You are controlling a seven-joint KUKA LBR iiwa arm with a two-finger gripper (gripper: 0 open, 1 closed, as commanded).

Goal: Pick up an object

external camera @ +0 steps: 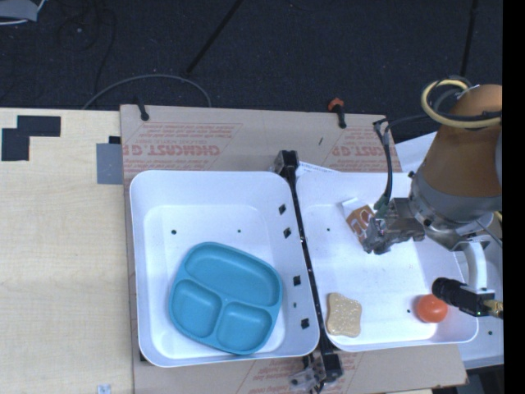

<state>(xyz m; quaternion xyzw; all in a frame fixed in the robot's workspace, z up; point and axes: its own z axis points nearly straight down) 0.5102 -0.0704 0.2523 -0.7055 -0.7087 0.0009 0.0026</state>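
Brown packet [358, 217], print unreadable, beside gripper [376, 238]; jaw state can't tell.

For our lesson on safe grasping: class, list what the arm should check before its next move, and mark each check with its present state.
1. Gripper above right white bin: ok.
2. Small brown-and-white packet beside gripper, reachable: ok.
3. Packet between fingers: cannot tell.
4. Orange round ball and tan bread-shaped slice apart from the gripper: ok.
5. Blue divided plastic tray lies in the left bin, out of the way: ok.
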